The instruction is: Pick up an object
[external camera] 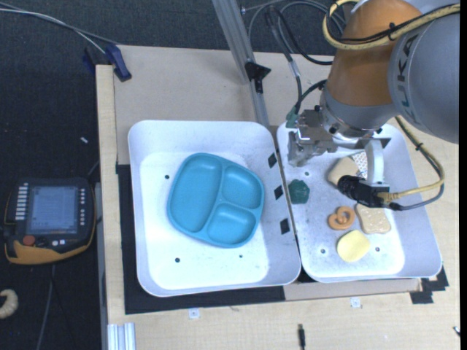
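Note:
My gripper (pixel 299 155) hangs over the far left corner of the right bin (pixel 416 248), just above and apart from a small dark green object (pixel 298 190) lying by the bin's left wall. Further right lie a beige rounded piece (pixel 340 170), a brown ring-shaped piece (pixel 340 218), a tan cracker-like piece (pixel 374 221) and a yellow lump (pixel 353 246). The wrist and a black cable fitting (pixel 359 188) cover part of the bin's far side.
The left bin (pixel 146 261) holds a blue divided plate (pixel 216 198). A slanted metal post (pixel 244 57) rises behind the bins. A teach pendant (pixel 47 217) lies off the bench at the left.

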`<state>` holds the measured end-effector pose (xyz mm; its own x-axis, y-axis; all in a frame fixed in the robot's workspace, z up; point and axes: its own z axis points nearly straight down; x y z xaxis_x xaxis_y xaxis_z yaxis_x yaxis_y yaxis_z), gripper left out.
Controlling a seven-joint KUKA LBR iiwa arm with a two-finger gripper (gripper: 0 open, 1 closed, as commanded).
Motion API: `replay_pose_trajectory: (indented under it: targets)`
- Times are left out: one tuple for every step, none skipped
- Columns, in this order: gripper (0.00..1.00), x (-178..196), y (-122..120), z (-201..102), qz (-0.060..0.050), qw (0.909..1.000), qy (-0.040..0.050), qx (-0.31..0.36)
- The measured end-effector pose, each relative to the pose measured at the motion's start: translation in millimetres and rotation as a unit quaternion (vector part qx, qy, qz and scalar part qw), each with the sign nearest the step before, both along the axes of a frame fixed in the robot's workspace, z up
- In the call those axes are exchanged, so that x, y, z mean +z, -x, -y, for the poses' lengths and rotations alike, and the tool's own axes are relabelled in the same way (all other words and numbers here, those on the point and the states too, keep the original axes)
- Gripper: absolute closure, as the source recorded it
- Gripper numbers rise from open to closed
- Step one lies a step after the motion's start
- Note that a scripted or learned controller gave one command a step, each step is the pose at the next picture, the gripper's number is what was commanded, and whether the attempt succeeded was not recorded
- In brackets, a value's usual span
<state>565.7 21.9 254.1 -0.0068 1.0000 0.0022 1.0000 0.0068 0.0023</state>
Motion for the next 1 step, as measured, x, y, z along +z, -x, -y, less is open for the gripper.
replay_pose_trajectory:
  targets:
    - [1.00,-18.5,-7.8,-52.1,-0.002,1.0000,0.0001,0.000]
